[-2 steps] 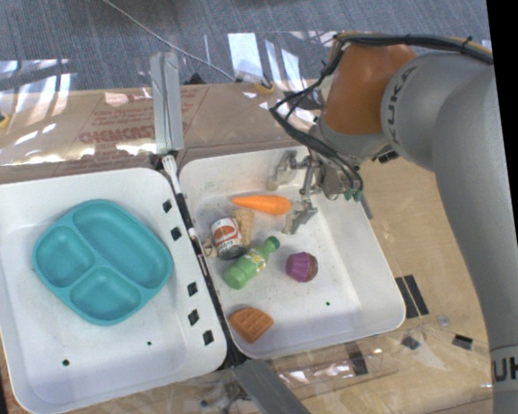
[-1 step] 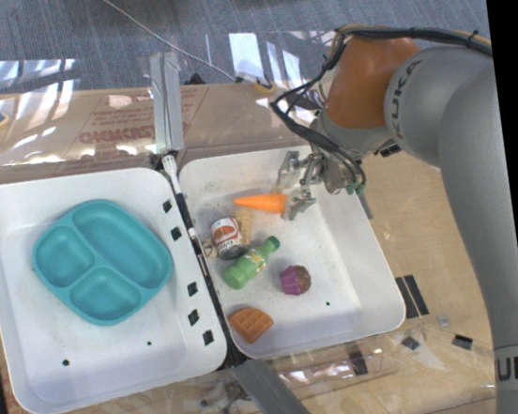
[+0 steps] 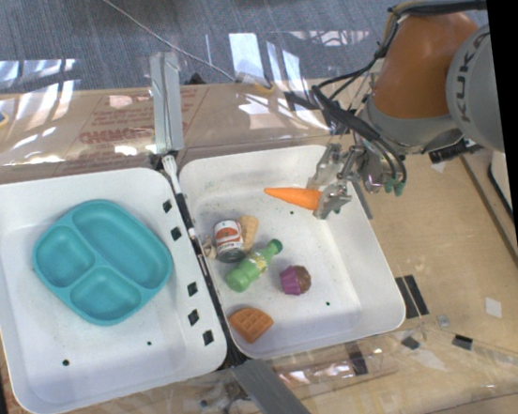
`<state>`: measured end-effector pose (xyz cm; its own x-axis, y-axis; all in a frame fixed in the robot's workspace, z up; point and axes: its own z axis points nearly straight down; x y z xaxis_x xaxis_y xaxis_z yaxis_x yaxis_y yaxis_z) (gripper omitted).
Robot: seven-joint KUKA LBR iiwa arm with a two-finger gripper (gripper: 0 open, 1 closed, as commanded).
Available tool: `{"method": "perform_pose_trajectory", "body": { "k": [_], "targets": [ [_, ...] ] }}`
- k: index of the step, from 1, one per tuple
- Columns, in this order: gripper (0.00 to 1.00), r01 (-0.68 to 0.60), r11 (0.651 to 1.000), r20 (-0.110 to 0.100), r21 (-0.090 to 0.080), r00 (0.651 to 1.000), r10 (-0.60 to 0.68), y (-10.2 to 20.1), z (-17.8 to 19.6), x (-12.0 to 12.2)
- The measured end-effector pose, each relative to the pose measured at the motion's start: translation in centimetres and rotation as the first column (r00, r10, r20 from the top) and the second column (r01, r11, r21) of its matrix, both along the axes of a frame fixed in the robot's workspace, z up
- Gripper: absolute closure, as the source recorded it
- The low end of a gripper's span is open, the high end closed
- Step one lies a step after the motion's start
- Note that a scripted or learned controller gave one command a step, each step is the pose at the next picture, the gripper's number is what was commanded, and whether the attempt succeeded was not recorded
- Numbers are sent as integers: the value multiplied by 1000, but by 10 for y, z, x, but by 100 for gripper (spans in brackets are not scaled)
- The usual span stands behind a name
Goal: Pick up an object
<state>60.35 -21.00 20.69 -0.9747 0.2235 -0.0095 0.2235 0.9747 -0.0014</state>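
two white bins (image 3: 372, 272) sat mid-frame on a tan bench (image 3: 454, 251), grey carpet (image 3: 45, 21) up top, the gripper (image 3: 331, 192) touching the carrot (image 3: 291, 196), jaw state unclear.

Even overhead light falls across the bench, bright enough to render the two white bins (image 3: 101, 374) nearly flat in tone, with only faint grey shading along their inner walls. Hard white glare streaks the clear plastic sheeting (image 3: 249, 60) at the far side, strongest at far left and centre, and softer reflections run along the near edge. Small, short shadows sit close beneath the carrot (image 3: 293, 197) and the green bottle (image 3: 252, 265) in the right bin, pointing to light from above. The teal plate (image 3: 102, 260) shows a mild sheen. Focus is soft throughout; the arm's orange band (image 3: 420, 66) at far right looks smeared, and fine detail breaks up.
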Motion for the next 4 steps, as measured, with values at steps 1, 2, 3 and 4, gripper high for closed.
{"method": "perform_pose_trajectory", "body": {
  "k": [1,2,3,4],
  "targets": [
    [100,-253,968,-10,4,968,253,0,-16,-39],
    [100,-448,894,-9,4,894,448,7,0,-76],
    [100,-108,994,-9,3,994,108,19,33,-107],
    [100,-339,941,-10,4,941,339,7,-16,-126]
  ]
}}
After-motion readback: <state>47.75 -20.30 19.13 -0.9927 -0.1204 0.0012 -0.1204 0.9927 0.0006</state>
